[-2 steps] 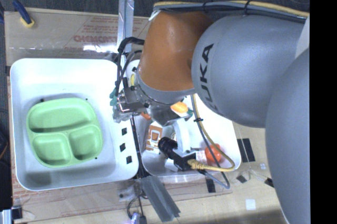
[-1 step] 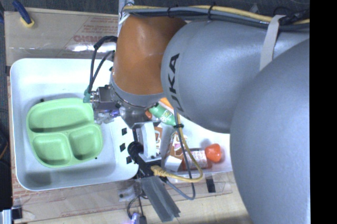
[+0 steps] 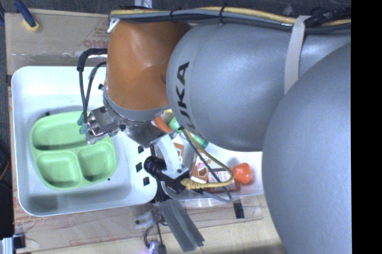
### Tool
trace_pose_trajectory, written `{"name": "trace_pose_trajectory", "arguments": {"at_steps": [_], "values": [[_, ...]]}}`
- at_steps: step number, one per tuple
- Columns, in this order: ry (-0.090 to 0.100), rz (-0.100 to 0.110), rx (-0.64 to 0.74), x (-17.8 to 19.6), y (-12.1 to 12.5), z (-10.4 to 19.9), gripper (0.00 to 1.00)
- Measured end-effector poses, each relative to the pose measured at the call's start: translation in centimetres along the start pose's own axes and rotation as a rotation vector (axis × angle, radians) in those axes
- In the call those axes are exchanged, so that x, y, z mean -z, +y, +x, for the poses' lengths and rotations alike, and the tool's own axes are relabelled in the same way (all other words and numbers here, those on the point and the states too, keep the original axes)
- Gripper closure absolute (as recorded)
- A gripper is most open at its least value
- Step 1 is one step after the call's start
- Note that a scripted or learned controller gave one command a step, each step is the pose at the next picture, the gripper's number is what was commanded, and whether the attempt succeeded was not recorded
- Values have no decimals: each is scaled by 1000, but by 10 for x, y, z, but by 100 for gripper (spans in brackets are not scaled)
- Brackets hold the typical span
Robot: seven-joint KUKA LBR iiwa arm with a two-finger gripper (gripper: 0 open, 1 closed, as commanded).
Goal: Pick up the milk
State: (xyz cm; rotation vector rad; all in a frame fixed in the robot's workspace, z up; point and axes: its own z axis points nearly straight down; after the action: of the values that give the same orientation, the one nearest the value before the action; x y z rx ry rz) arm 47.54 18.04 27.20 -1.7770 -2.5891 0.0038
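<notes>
Jaws hidden beneath the grey arm [image 3: 239, 80]; whether open or closed could not be told. Milk [image 3: 202, 173], partly covered by cables, lay in the right bin [image 3: 253, 158] beside an orange object [image 3: 242, 173]. Left bin [image 3: 24, 127] held a green tray [image 3: 71, 151].

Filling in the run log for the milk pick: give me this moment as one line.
arm: over right bin | gripper: hidden | milk: not identifiable | left bin: green tray | right bin: orange item

A divided tray [image 3: 70, 153] lies in the left bin [image 3: 24, 127]; the arm [image 3: 239, 92] overhangs the right.
</notes>
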Motion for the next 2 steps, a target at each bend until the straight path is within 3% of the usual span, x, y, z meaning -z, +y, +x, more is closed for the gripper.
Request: {"name": "trace_pose_trajectory", "arguments": {"at_steps": [1, 2], "values": [[0, 2, 278, -11, 6, 16, 100], [0, 4, 281, -2, 6, 17, 100]]}}
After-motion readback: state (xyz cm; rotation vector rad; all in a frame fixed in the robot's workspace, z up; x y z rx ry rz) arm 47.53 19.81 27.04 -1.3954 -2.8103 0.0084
